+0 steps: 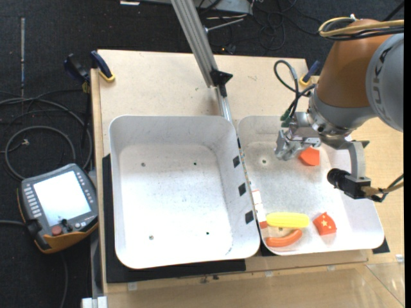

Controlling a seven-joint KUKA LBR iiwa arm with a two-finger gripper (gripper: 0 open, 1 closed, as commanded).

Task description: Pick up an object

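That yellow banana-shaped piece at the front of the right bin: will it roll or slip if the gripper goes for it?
The yellow banana-shaped piece looks smooth and rounded, so it may slip between fingers. It appears to lie against the curved orange piece, so pushing it would probably shift both. It looks like a small toy, likely light and stiff.

Bench being viewed from above, at a slant

Both bins, the left bin (170, 191) and the right bin (334, 191), are being taken in whole from a fixed, fairly distant camera; the bench (160, 85) is being framed with floor around it, and the arm (356, 69) is being seen entering from the right.
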